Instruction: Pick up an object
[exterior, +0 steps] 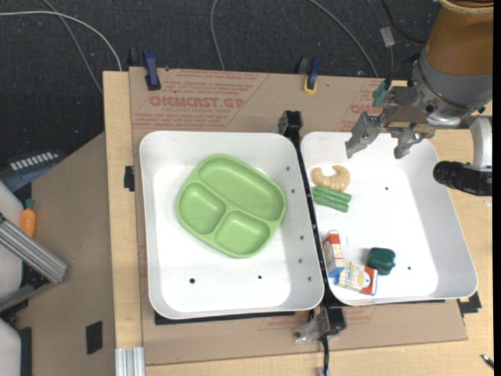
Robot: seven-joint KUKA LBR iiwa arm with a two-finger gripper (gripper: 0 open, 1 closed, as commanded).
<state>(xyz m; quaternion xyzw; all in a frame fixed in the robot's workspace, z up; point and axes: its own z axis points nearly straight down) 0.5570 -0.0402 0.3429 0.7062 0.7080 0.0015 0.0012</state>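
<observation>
1. I see the gripper (383, 141) over the far end of the right bin (427, 225), fingers spread and holding nothing.
2. The croissant (332, 177) lies nearer and to the left of it, by the bin's left wall, just beyond the green pod (330, 199).
3. It is a tan, ridged crescent.
4. Its long axis runs left to right, its tips curling toward the near side.

- Green divided plate (232, 205) lies in the left bin (156, 288).
- Right bin (438, 272) holds croissant (331, 177), green stick (330, 199), packet (350, 271), dark green block (382, 258).
- Gripper (385, 141) hovers, fingers spread, holding nothing.
</observation>
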